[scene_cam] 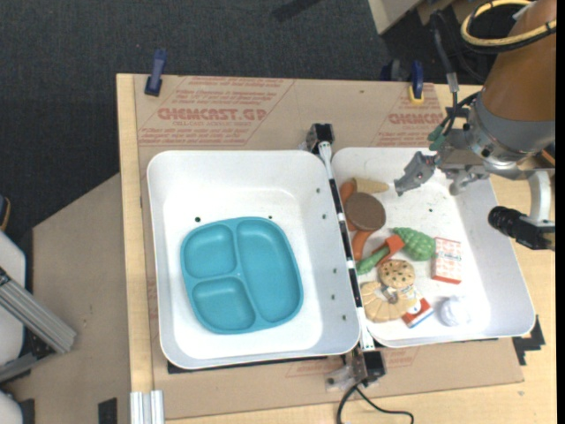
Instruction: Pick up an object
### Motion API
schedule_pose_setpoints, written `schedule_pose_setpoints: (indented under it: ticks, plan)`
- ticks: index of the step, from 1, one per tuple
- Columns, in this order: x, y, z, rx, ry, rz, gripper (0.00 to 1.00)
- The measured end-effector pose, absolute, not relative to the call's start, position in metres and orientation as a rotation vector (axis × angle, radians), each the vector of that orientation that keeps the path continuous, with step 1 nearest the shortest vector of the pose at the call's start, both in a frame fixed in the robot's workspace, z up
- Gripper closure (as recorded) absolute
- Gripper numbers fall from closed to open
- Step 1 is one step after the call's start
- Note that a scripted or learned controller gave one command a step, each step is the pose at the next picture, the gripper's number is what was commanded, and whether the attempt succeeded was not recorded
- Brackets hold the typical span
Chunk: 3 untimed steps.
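A robotics laboratory or test cell is indicated. A bench [132,237] covered in brown protective sheet printed with a maker's name is seen, held at its far edge by a blue clamp [156,71] on the left and a yellow-and-blue clamp [416,81] on the right. Two shallow white bins [168,179] are set side by side on it, joined by a black bracket [320,136] at the far end of their seam. The grey and orange industrial arm [521,78] is seen at the far right, with cables [490,11] looped above it. Dark carpet [79,34] lies beyond the bench, and a cable [375,403] trails from the near edge.
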<state>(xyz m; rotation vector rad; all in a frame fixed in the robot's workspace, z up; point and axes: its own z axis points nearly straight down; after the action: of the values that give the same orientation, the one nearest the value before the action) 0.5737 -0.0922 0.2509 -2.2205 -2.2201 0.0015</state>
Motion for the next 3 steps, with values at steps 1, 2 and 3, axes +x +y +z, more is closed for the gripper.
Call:
schedule_pose_setpoints:
  ticks: [1,2,3]
  plan:
    - [0.600,-0.098,0.164,-2.217,-2.217,0.007,0.00]
    - [0.598,-0.099,0.103,-2.228,-2.232,-0.017,0.00]
    - [0.563,-0.110,0.092,-2.235,-2.229,-0.021,0.00]
